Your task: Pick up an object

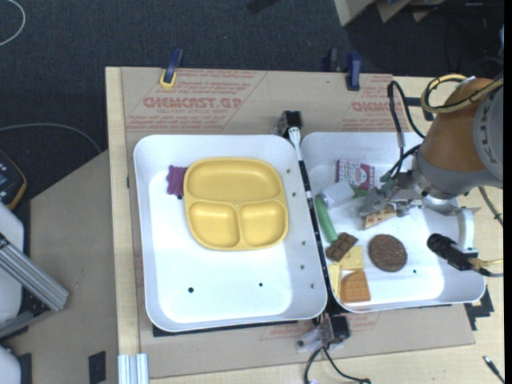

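Note:
My gripper [382,204] is low over the middle of the right bin [416,294], reaching in from the right. A small tan piece [379,218] lies right at its tip; I cannot tell if they touch. Nearby lie a round brown cookie [388,253], a dark brown block [342,246], an orange cracker [354,286], a green stick [324,218], a pale green-white packet [337,193] and a pink-and-white packet [355,172].
The left bin [216,294] holds a yellow divided plate [235,201] with a purple item [175,180] at its left side. The two bins meet along a ridge [308,214]. Clamps stand at the bench's far edge.

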You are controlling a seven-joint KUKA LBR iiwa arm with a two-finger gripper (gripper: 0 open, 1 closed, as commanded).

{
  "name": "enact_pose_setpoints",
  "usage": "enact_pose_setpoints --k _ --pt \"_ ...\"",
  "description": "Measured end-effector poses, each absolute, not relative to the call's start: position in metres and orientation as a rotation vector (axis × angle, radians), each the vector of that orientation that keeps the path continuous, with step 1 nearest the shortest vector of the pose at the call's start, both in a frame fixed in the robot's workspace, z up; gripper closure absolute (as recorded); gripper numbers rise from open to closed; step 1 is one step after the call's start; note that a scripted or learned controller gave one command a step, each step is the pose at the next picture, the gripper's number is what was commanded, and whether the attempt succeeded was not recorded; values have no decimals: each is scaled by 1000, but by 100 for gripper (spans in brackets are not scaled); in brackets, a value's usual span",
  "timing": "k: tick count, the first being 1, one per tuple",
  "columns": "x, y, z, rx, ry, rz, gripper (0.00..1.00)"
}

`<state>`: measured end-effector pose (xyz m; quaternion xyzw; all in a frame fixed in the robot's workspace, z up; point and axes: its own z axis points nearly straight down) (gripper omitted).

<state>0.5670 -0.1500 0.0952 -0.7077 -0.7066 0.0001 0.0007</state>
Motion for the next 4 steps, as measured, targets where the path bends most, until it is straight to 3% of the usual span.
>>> enact_pose_setpoints --k 2,3,4 --pt "568 -149 201 -2225 -2228 -5 100" --pt "569 -149 227 -2223 -2227 -4 100" --pt "599 -99 218 -2216 -2230 -5 100"
